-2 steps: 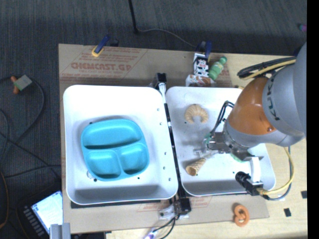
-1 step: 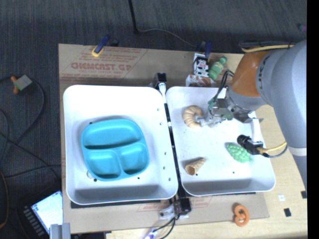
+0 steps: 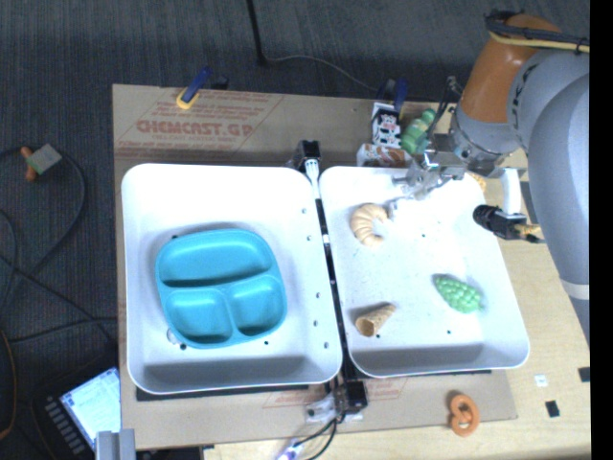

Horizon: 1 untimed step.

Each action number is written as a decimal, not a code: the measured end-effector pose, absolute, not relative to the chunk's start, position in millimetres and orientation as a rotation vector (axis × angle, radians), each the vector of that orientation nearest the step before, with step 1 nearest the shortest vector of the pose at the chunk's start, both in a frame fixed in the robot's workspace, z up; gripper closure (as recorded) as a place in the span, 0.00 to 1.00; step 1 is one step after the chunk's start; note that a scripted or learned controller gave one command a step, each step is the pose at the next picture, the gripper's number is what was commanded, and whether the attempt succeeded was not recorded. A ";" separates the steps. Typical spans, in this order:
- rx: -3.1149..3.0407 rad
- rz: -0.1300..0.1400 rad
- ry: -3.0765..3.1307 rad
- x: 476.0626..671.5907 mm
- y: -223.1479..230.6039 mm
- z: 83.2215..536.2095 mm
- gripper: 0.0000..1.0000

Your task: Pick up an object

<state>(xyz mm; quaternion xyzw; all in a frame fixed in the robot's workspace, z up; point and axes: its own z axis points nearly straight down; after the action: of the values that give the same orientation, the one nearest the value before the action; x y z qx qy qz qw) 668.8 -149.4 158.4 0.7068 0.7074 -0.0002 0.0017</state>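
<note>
An orange ring (image 3: 464, 412) lies nearest on the table (image 3: 560, 391), outside the bins. The croissant (image 3: 370, 221), just left of and below the hand (image 3: 426, 173), is best approached squarely from above. Whether the hand is open cannot be told; nothing is seen held.

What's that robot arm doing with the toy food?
The arm's claw is reaching into the right bin, near its back edge, close to the croissant. The cone and green grapes lie nearer the front. A blue tray sits in the left bin. Nothing looks picked up yet.
</note>
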 end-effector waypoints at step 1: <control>2.219 -0.003 2.221 668.4 -149.3 157.7 0.00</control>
<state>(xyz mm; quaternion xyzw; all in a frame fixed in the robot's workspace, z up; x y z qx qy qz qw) 668.4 -149.3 157.7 0.7068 0.7074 -0.0008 0.0009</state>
